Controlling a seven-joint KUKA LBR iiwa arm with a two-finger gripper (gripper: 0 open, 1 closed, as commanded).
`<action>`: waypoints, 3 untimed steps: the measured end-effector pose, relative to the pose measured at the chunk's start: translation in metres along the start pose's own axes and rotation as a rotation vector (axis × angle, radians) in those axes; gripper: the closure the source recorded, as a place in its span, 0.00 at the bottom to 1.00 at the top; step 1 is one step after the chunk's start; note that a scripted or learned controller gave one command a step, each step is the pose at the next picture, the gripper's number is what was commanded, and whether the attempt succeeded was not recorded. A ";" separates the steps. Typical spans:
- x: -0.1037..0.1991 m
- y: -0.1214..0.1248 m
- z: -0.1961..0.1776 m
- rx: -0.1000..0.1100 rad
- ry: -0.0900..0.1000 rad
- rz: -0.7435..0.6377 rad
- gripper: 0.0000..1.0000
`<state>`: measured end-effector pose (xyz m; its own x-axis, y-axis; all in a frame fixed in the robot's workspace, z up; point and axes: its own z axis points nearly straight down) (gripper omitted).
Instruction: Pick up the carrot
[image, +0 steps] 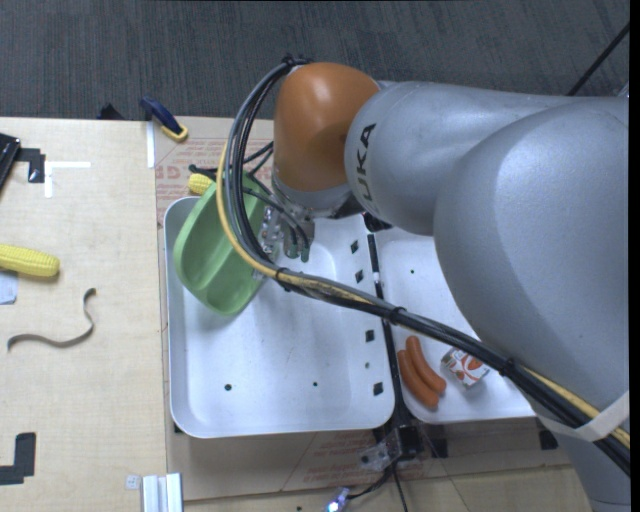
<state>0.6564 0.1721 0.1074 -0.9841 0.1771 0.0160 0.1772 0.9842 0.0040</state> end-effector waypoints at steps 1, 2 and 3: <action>0.082 -0.042 0.005 -0.004 -0.036 -0.095 1.00; 0.107 -0.039 0.006 0.000 -0.045 -0.215 1.00; 0.114 -0.107 -0.084 0.007 -0.020 -0.354 1.00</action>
<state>0.5270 0.0861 0.1923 -0.9846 -0.1745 -0.0046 -0.1745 0.9847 -0.0012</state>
